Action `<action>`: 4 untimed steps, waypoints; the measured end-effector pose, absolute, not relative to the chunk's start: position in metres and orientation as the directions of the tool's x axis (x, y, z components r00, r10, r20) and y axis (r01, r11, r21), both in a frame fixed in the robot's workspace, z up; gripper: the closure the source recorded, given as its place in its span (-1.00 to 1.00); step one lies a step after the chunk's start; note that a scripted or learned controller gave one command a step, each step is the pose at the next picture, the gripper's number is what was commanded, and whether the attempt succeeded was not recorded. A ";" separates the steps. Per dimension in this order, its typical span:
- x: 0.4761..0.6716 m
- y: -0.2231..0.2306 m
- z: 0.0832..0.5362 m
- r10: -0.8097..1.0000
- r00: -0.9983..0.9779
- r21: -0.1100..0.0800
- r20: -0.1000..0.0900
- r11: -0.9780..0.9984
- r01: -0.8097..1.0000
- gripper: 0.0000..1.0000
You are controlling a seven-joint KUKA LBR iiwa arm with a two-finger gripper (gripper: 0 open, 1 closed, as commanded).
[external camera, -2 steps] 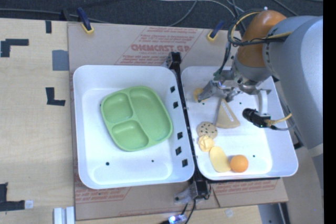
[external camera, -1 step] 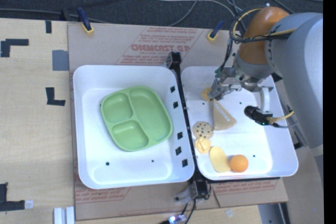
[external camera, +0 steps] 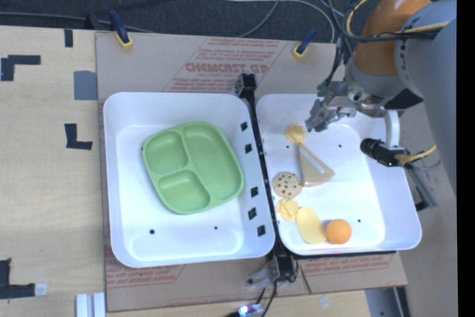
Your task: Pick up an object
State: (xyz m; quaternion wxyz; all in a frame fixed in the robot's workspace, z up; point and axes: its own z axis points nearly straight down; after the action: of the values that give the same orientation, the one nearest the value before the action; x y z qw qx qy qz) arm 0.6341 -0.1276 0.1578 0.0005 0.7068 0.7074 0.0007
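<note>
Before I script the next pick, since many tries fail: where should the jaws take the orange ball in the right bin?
Grip the orange ball across its middle, coming straight down. It is round, so any jaw angle works, but line the jaws front to back: the yellow piece touches its left side, leaving little room there.

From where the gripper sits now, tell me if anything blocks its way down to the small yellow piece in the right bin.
Nothing visible does. The gripper hangs over the right bin just up and right of the small yellow piece, with bare white floor between them. The tan wedge and cookie lie lower in the view, out of that path.
</note>
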 end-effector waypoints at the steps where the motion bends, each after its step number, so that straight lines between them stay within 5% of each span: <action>1: 0.627 -0.120 0.207 1.000 -0.002 0.001 0.001 0.002 1.000 1.00; 2: 0.627 -0.120 0.204 1.000 -0.001 -0.001 0.000 0.001 1.000 1.00; 4: 0.626 -0.012 0.201 1.000 -0.006 -0.002 0.001 0.006 1.000 1.00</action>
State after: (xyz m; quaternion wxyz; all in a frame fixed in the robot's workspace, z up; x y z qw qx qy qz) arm 0.6259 -0.0120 0.2006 -0.0010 0.7048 0.7094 -0.0002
